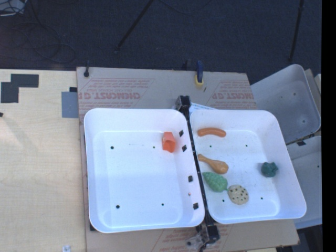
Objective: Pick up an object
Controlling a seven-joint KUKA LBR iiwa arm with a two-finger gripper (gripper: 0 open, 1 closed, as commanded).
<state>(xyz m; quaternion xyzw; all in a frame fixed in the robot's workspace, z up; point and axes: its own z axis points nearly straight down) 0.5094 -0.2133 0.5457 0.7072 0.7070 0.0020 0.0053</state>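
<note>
Since entry is made from the right, toy broccoli is judged nearest | toy sausage is laid lengthwise left-right

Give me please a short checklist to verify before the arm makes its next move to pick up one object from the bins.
1. Objects available: ok. Right bin holds a sausage, drumstick, green leaf piece, spotted cookie, dark green piece.
2. Easy target: ok. The orange block lies alone in the left bin.
3. Crowding: not ok. Leaf piece and cookie lie close together.
4. Wall clearance: not ok. Orange block lies near the divider.
5. Gripper state: cannot tell.
</note>
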